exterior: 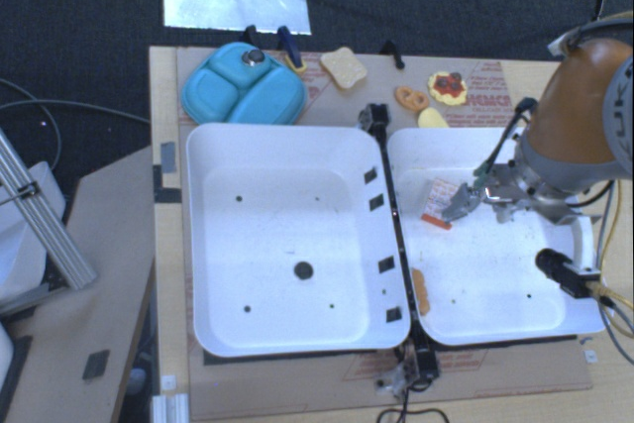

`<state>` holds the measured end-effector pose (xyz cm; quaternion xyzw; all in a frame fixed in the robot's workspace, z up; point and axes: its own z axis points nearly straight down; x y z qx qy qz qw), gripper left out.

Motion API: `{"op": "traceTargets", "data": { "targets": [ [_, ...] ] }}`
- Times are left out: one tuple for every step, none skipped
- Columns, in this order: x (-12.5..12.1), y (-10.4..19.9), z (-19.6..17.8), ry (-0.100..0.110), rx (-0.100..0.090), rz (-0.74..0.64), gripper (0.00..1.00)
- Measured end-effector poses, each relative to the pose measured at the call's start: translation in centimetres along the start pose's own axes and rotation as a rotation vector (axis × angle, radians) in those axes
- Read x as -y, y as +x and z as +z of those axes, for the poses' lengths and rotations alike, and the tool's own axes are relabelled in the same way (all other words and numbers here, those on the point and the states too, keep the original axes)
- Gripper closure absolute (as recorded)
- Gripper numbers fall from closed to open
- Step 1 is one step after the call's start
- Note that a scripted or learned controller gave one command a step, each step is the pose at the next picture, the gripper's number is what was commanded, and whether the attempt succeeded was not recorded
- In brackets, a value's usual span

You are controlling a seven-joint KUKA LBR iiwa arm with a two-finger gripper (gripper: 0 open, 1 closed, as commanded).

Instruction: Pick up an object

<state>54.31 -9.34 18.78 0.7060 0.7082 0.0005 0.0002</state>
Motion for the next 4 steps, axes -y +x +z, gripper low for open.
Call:
{"op": "traceTargets", "data": {
  "targets": [
    [-6.1,-1.3,10.1,-0.005,-0.002,-0.003,0.0],
    [-6.0,-1.4,8.7,-0.008,0.002,-0.001,1.0],
    [-7.0,5.1,-0.3,-0.01,-0.002,-0.008,1.0],
    [-6.8,9.1,-6.2,-0.007,-0.002,-0.006,1.0]
  ]
}}
